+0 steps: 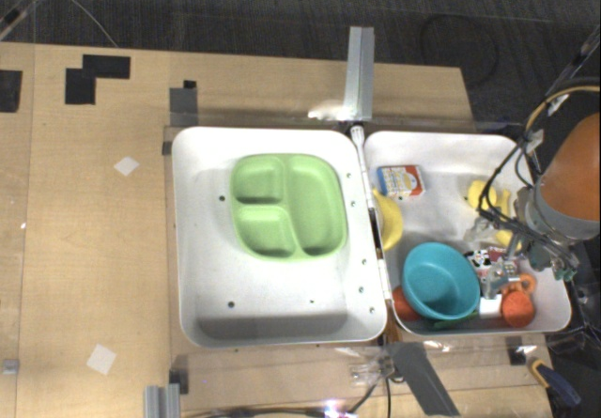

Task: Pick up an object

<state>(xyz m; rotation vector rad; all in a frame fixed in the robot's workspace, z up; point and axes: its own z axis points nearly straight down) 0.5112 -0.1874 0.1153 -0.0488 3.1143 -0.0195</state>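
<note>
Camera view, gripper near right bin front edge, beside teal bowl, grip unclear.

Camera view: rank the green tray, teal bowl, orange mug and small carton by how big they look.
1. green tray
2. teal bowl
3 and 4. small carton and orange mug: too alike to rank, and the mug is partly hidden by clutter.

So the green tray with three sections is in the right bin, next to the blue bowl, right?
Not quite. The green tray with three sections sits in the left bin, on its own. The blue bowl is in the right bin, among the other small things. The camera view shows this, with the divider between the two bins running between tray and bowl.
</note>
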